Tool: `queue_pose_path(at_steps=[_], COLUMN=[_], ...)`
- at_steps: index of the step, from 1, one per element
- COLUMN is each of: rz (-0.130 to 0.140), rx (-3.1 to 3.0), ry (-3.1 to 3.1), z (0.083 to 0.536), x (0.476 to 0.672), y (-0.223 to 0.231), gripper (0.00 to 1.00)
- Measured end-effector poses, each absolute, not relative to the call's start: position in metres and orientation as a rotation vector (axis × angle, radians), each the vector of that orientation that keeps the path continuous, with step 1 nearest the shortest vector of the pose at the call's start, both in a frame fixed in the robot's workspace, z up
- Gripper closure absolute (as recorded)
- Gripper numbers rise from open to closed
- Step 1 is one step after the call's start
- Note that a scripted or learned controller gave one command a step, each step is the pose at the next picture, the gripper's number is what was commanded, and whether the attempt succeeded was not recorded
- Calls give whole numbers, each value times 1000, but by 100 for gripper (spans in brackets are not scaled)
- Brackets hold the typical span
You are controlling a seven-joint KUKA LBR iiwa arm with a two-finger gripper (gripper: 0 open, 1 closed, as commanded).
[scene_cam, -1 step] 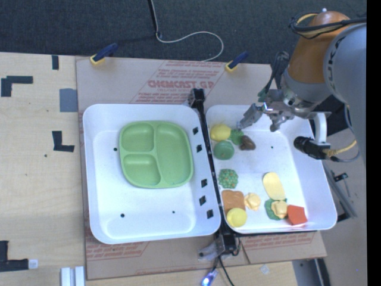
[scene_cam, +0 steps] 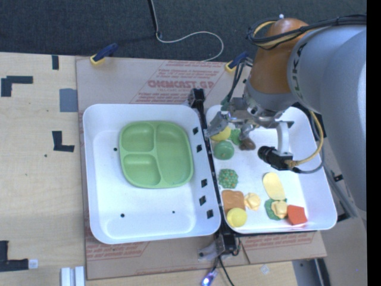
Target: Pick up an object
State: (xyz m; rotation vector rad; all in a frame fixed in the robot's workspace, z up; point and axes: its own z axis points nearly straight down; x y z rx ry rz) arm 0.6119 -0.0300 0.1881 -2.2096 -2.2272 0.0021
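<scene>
- The arm [scene_cam: 321,58], grey with an orange band above the wrist, reaches in from the right and hangs over the far part of the right bin [scene_cam: 321,210].
- The gripper [scene_cam: 233,130] points down near the right bin's far-left corner; whether it is wide, narrow or holding anything cannot be told from this slant.
- Just beside the gripper, close to the bin's left wall, lie a yellow piece [scene_cam: 221,134] and a round green piece [scene_cam: 224,151], touching or nearly touching each other.
- A dark brown piece [scene_cam: 246,142] sits just right of them, under the wrist.
- Further along the left wall toward the near edge lie a bumpy green broccoli-like piece [scene_cam: 228,177], an orange piece [scene_cam: 233,198] and a yellow ball [scene_cam: 236,218].
- Near the middle of the near edge are a small pale yellow piece [scene_cam: 253,201], a pale yellow oval [scene_cam: 274,185], a green-and-yellow piece [scene_cam: 276,209] and a red-orange block [scene_cam: 296,214].
- The left bin [scene_cam: 101,213] carries a green divided plate [scene_cam: 156,154] in its far half.
- Both bins rest on a cardboard sheet [scene_cam: 143,82].
</scene>
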Motion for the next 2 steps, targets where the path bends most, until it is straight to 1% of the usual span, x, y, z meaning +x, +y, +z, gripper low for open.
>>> queue_pose_path(at_steps=[1, 2], rz=[2, -18], rx=[-2216, -2225], ry=[-2223, -2232], z=[198, 371], x=[613, 552], y=[-34, -25], gripper=[100, 100])
